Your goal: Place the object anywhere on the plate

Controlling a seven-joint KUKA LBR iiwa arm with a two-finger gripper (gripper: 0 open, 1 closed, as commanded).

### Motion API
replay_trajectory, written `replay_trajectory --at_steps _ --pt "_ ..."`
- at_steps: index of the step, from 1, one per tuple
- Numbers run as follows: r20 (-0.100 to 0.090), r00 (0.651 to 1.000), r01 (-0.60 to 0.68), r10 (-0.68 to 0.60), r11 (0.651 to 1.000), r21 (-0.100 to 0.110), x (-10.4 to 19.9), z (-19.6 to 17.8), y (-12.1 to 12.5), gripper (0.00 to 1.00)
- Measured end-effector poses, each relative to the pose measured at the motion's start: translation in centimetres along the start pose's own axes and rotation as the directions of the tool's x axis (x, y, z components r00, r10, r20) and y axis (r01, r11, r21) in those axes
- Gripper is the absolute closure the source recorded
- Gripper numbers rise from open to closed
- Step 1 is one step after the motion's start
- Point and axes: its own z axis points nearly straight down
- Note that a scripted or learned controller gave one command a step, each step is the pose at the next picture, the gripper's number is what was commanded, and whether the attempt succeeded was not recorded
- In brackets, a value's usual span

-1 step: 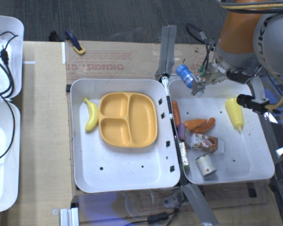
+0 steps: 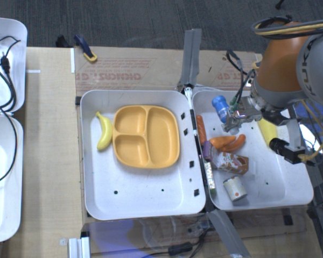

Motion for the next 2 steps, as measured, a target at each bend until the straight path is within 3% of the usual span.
replay_trajectory --at_steps 1,2 --pt "0.002 0.997 0.075 -0.075 0.997 -0.003 -3.7 -6.5 -5.6 1.00" --pt "0.002 0.997 0.076 -0.076 0.997 -0.002 -3.2 -11.1 -10.1 1.00"
